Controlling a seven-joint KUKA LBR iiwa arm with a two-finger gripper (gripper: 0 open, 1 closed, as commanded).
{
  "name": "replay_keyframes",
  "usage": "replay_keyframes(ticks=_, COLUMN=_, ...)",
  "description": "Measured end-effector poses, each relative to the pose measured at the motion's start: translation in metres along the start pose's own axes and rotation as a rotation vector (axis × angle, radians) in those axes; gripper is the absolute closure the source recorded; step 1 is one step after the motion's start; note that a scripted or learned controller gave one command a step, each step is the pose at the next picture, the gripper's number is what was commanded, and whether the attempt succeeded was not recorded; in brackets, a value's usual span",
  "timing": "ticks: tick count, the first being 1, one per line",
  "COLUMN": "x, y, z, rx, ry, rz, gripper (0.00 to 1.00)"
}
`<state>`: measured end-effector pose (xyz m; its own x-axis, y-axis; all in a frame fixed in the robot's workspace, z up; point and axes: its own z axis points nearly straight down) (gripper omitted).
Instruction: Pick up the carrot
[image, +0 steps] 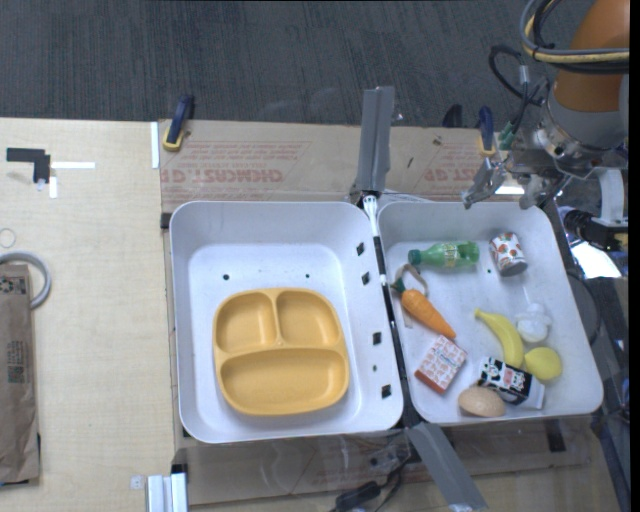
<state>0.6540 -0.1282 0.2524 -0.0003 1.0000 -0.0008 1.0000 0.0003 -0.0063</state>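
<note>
Carrot not yet approached; arm parked above the right bin's far rim.

Left of the carrot, the left bin holds a yellow plate. The carrot lies flat at the right bin's left side, just below the green bottle and above the red carton; the banana is right of it. The gripper hangs well up and right; state of the jaws cannot be told. Judged step: pre-reach. Next: travel down-left, align across the carrot's slant.
</note>
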Motion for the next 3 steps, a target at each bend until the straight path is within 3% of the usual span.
replay_keyframes(ticks=1, x=0.037, y=-0.064, z=0.064, rx=-0.001, ry=0.001, rz=-0.362, gripper=0.0)
replay_keyframes(ticks=2, x=0.083, y=-0.126, z=0.065, rx=-0.001, ry=0.0, rz=-0.56, gripper=0.0)
replay_keyframes(ticks=3, x=0.07, y=-0.11, z=0.065, rx=-0.003, ry=0.0, rz=-0.532, gripper=0.0)
